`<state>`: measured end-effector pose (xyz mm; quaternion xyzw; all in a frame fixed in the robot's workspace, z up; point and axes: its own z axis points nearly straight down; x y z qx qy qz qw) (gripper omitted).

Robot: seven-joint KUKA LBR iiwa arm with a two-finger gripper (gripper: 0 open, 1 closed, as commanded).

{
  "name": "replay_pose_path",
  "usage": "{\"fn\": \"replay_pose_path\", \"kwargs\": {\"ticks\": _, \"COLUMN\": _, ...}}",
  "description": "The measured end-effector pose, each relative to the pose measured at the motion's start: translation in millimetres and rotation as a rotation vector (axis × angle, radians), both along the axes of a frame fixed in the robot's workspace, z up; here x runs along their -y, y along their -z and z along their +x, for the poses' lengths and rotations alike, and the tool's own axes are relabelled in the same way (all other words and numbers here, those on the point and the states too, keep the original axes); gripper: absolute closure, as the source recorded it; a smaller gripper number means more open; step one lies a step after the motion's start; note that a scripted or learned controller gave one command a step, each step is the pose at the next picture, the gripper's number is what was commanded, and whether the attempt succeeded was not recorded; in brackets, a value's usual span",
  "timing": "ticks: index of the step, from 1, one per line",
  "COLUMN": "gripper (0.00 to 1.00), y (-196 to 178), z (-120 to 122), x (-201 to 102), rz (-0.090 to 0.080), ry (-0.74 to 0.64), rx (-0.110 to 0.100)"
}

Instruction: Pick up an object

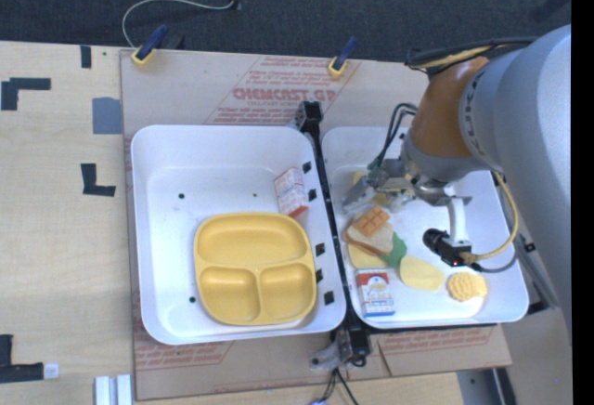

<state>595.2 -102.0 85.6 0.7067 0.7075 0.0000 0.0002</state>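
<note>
My gripper [373,187] is low in the right bin [501,301], near its back left part, just above a waffle-like toast piece [369,224]. Beneath the toast lies a yellow slice [364,252], with a green piece [397,250] beside it. A pale yellow oval [421,275] and a bumpy yellow corn-like piece [466,286] lie toward the front right. A red and white carton [374,292] rests at the front left of this bin. I see nothing gripped.
The left bin [167,171] holds a yellow divided plate [255,266] and a small red and white carton [290,190] against its right wall. A black clamp [308,115] sits on the divider between the bins. Cables [483,254] hang off the wrist.
</note>
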Motion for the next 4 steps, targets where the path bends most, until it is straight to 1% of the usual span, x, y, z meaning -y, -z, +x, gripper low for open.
{"fn": "replay_pose_path", "kwargs": {"ticks": 1, "gripper": 0.0, "y": -0.5, "z": -17.3, "x": -6.8, "rz": -0.002, "ry": 0.001, "rx": 0.004}}
{"fn": "replay_pose_path", "kwargs": {"ticks": 2, "gripper": 0.0, "y": -1.8, "z": -16.6, "x": -8.6, "rz": 0.0, "ry": 0.0, "rx": -0.002}}
{"fn": "replay_pose_path", "kwargs": {"ticks": 3, "gripper": 1.0, "y": -11.3, "z": -16.9, "x": -9.0, "rz": 0.001, "ry": 0.0, "rx": -0.003}}
{"fn": "replay_pose_path", "kwargs": {"ticks": 4, "gripper": 1.0, "y": -103.9, "z": -47.5, "x": -52.4, "rz": 0.002, "ry": -0.004, "rx": 0.005}}
